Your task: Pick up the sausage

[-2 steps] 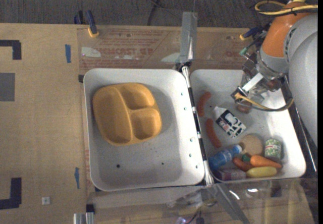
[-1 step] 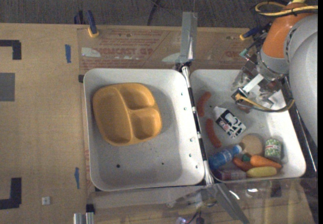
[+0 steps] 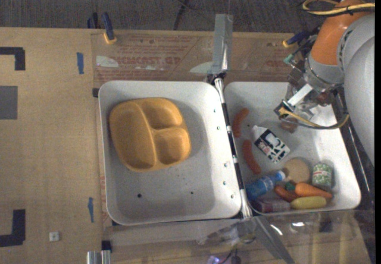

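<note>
Two reddish sausages lie by the left wall of the right bin (image 3: 345,144): one sausage (image 3: 240,122) farther back, the other sausage (image 3: 250,156) closer to the front. My gripper (image 3: 290,119) hangs over the back right part of that bin, well to the right of both sausages and apart from them. Nothing shows as held in it.
A white and black carton (image 3: 272,144) lies just right of the sausages. At the front of the right bin are a blue bottle (image 3: 265,184), a tan disc (image 3: 296,170), a green can (image 3: 322,174), a carrot (image 3: 310,189) and a yellow piece (image 3: 308,202). The left bin (image 3: 178,197) holds an orange divided plate (image 3: 149,133).
</note>
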`<state>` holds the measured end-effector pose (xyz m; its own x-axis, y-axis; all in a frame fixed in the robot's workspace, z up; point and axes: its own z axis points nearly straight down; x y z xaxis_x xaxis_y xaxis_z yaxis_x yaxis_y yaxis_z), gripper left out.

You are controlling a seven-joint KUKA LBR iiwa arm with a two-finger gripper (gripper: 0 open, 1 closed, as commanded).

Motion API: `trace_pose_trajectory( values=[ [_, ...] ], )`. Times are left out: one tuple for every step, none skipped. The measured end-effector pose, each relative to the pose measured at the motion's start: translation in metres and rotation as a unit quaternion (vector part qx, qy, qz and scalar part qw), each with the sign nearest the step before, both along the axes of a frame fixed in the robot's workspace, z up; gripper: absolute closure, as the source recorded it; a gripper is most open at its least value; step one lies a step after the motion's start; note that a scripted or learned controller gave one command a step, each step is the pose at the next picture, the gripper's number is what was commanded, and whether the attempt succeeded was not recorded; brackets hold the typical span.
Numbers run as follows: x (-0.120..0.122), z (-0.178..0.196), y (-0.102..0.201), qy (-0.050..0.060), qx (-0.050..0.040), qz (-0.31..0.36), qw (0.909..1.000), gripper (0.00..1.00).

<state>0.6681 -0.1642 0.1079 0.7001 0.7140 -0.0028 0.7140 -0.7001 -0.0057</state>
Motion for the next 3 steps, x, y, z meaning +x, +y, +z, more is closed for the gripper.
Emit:
trace_pose_trajectory(
  values=[
    [-0.009,-0.020,0.012,-0.004,-0.0014,-0.188,0.9821,1.00],
    [-0.019,0.092,-0.005,-0.002,-0.0016,-0.291,0.9566,1.00],
    [-0.019,0.091,-0.004,-0.002,-0.0016,-0.291,0.9568,0.00]
  ],
)
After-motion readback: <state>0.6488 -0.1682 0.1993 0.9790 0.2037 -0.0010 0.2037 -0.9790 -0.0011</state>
